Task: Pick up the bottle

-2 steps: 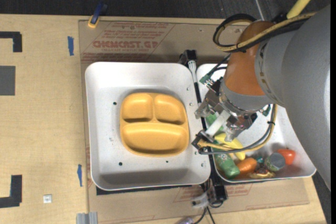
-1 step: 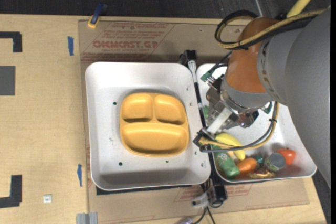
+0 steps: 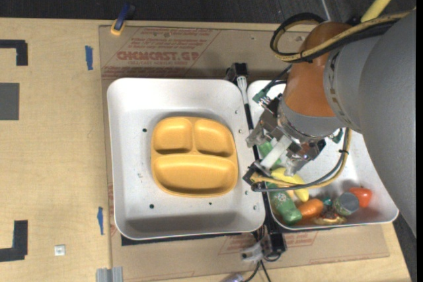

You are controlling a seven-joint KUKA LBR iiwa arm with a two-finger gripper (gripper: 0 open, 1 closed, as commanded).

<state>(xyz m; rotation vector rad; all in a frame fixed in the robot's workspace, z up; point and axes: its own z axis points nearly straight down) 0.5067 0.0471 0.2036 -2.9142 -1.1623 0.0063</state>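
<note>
Gripper (image 3: 281,158) low in right bin (image 3: 380,208) over heaped toys (image 3: 317,205); claw state cannot tell. Bottle (image 3: 269,154), possibly the green piece, crowded: risk of grabbing a neighbour.

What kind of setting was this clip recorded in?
Most likely a robotics lab bench: two shallow white bins sit on a cardboard-covered bench, with blue tape markers, loose cabling, and a yellow divided tray and toy food as props.
</note>
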